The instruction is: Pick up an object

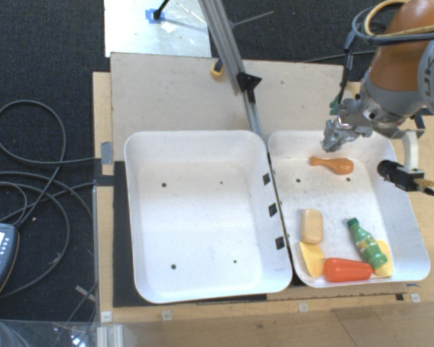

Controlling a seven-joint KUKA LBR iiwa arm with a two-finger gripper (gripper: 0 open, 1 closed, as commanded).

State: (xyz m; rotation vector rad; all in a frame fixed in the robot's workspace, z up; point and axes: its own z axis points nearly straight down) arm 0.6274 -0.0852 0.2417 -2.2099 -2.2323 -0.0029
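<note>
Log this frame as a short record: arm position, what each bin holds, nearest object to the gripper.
arm: reaches in from the right, gripper above the right bin's far end
right bin: chicken drumstick, bread roll, green bottle, red pepper, yellow wedge
left bin: no objects seen
nearest to gripper: chicken drumstick, just below it in the view
held: nothing seen between the fingers

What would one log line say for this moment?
arm: gripper above right bin | nearest: chicken drumstick | held: nothing seen | task: pick not yet done
</note>
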